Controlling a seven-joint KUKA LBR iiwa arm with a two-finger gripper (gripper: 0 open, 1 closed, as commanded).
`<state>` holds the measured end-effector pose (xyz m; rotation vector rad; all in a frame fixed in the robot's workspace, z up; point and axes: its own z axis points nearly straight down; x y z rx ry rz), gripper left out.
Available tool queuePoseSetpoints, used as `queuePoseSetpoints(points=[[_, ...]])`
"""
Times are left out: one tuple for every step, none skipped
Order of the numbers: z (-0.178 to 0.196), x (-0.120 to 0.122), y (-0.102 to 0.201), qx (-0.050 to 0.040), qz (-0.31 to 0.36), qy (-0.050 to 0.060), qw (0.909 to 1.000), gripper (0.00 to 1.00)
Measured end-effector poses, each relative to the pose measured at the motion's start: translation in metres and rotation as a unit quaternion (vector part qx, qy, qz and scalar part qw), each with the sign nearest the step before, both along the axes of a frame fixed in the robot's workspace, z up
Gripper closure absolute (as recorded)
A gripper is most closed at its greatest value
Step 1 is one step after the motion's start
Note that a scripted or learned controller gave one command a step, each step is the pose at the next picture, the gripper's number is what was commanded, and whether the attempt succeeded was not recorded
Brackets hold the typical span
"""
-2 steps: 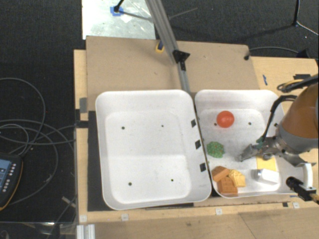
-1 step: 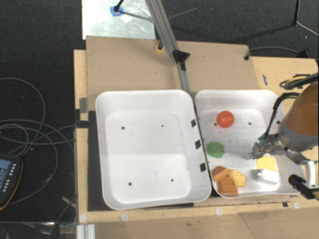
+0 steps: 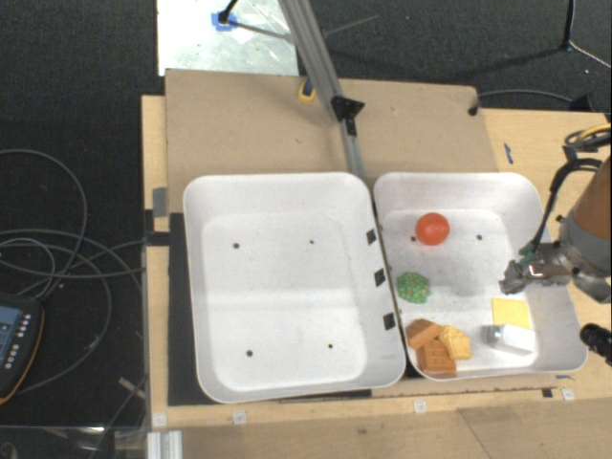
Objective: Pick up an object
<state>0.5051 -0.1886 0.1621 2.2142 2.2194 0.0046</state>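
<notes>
Left bin has nothing to offer; the right bin holds it all. Green lump looks squishy, the orange ball probably rolls, so pinch across its middle. Yellow block sits by the hand, whose grip I can't tell.

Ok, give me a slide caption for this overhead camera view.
Gripper poised at the right bin edge, near red ball, green object and yellow block.
</notes>
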Motion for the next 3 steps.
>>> queuePoseSetpoints(points=[[0.065,0.003,0.000,-0.0005,0.002,-0.001,1.0000,1.00],[0.129,0.004,-0.002,-0.0006,0.002,-0.001,1.0000,1.00],[0.112,0.014,0.048,0.0021,0.004,0.002,1.0000,1.00]])
